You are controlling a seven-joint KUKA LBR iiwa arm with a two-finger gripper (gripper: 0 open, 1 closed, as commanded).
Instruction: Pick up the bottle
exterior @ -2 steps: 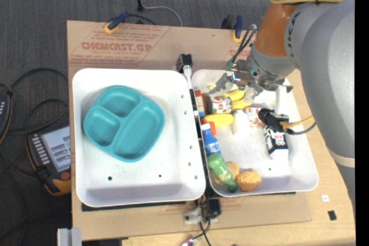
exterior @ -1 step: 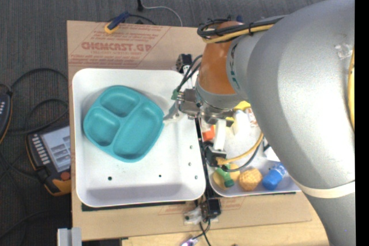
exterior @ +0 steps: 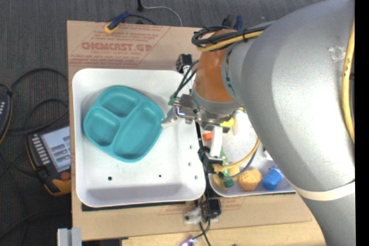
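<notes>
Grey arm [exterior: 300, 83] enters from right, bulky link covering bench's right side. Orange band [exterior: 209, 75] above wrist, near bench's far edge, middle. Wrist points down over divide between two bins. Gripper [exterior: 202, 124] low beneath wrist, partly hidden by cabling.

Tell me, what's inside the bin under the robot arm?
At the right bin's near edge sit a blue block, a yellow lumpy toy and a small green piece. The arm covers the rest.

Glossy teal plastic divided plate [exterior: 123, 122] in smooth white plastic bin [exterior: 92, 193]; matt brown cardboard sheet [exterior: 115, 46] beneath; smooth grey arm casing [exterior: 300, 95].
</notes>
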